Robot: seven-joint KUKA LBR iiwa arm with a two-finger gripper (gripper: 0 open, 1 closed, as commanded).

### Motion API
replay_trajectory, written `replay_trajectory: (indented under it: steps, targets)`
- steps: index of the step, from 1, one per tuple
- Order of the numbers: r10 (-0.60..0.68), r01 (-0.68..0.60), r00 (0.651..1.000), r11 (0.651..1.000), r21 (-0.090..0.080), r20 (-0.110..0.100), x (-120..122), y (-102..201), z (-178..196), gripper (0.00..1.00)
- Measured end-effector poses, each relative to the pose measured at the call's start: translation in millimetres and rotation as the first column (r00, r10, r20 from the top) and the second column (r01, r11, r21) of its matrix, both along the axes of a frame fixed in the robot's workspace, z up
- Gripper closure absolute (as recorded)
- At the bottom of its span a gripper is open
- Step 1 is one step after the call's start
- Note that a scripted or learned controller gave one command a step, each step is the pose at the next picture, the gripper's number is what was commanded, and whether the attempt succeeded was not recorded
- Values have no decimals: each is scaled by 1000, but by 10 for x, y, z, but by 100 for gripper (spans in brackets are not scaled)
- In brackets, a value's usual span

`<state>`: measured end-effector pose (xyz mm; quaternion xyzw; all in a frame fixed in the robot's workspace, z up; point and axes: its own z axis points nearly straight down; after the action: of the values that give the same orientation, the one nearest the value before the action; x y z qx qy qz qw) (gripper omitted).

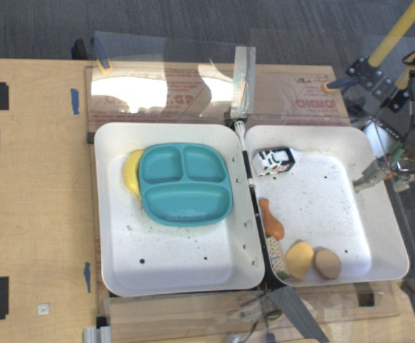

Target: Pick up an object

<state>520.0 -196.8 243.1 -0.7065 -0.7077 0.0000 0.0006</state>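
Note:
In the left bin (pixel 121 263) a teal divided plate (pixel 186 184) lies flat near the back. A yellow object (pixel 130 171) is tucked partly under the plate's left rim. The right bin (pixel 350 220) holds a small black-and-white object (pixel 273 161) at its back left and an orange carrot-like piece (pixel 271 219) along its left wall. A yellow lemon-shaped object (pixel 299 258) and a tan rounded object (pixel 328 263) lie side by side at the front. Nothing is being held over either bin.
A clear plastic panel (pixel 171 84) stands behind the left bin. A yellow pole with black clamps (pixel 382 56) and metal fittings (pixel 396 168) crowd the right bin's far right edge. A pale speckled scrap (pixel 278 264) lies beside the yellow object.

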Motion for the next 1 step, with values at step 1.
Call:
replay_trajectory:
  steps: [1]
  targets:
    - [45, -45, 999, 999, -2, 10, 347, 636, -1549, 0]
